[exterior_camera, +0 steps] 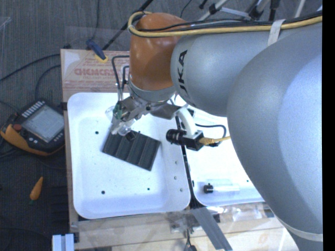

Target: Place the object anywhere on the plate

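**Inspector:** Report your position.

**Arm:** I reach in from the right, my orange band (152,48) above the left bin (86,192). My claw (121,123) hangs low over that bin's upper middle, just beside the near corner of the dark ribbed plate (131,149).

**Inspector:** State of the claw?

**Arm:** I cannot tell. The tips are small and blurred against the white floor, and I cannot make out whether anything sits between them.

**Inspector:** The plate?

**Arm:** It lies flat on the left bin's floor, turned at a slant, well clear of the walls.

**Inspector:** Anything else of note?

**Arm:** A white tube with a black cap (221,187) lies in the right bin (230,197), near its front. Off the bench to the left, a pendant (35,127) rests on the carpet, with a small orange item (35,188) below it.
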You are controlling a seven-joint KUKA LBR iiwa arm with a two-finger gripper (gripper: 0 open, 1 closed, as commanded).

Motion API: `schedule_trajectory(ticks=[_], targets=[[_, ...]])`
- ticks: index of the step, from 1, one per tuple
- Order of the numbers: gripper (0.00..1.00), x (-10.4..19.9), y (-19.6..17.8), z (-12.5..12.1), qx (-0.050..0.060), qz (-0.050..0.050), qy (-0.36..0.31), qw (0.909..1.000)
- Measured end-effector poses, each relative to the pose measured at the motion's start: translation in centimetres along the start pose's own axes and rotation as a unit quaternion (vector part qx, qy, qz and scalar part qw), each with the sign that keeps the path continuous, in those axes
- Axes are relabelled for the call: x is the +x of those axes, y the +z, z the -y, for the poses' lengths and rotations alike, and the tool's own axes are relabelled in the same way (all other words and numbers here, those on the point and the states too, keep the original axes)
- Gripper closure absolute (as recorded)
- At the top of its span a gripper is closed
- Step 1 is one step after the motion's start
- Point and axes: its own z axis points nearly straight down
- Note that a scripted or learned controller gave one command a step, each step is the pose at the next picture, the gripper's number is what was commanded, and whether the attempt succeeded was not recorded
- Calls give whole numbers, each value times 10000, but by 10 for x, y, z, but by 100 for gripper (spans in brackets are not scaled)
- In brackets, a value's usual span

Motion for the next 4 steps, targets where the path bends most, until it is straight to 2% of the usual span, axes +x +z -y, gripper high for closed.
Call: schedule_trajectory(ticks=[1, 2, 3, 4], targets=[[100, 9, -54, -35, -13, 24, -1656, 9862], [100, 37, -40, 4, -9, 14, -3166, 9486], [100, 89, -36, 54, -5, -2, -3097, 9508], [100, 50, 0, 0, -7, 16, -3524, 9359]])
